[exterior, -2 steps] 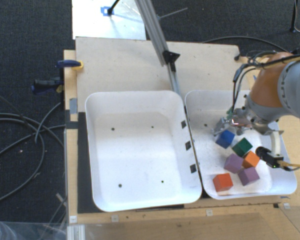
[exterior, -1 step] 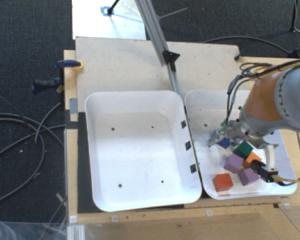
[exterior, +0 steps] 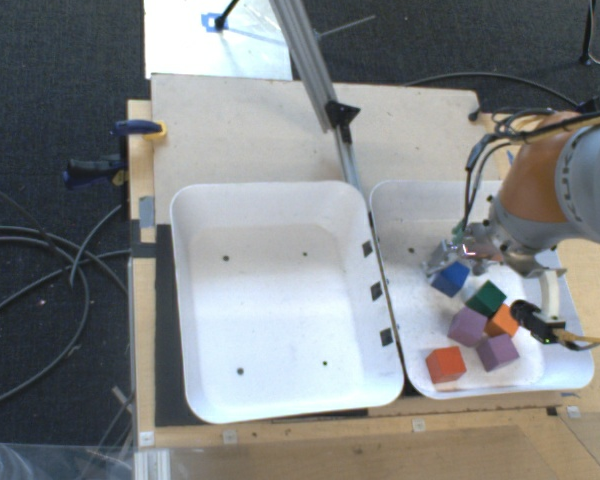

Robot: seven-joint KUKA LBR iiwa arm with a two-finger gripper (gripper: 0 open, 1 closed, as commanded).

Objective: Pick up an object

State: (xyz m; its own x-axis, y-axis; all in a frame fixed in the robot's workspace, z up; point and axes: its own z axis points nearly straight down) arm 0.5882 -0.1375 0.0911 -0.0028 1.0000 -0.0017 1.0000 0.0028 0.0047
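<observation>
The arm reaches in from the right, and my gripper hangs low over the right bin, just above the upper edge of a blue block. Whether it touches the block is unclear. A cluster of blocks lies right below and to the right of the blue one: a green block, an orange block, two purple blocks, and a red block near the bin's front wall.
The left bin sits beside the right one, sharing a wall with black tabs. A slanted metal pole crosses the bench behind the bins. A blue clamp grips the bench's left edge.
</observation>
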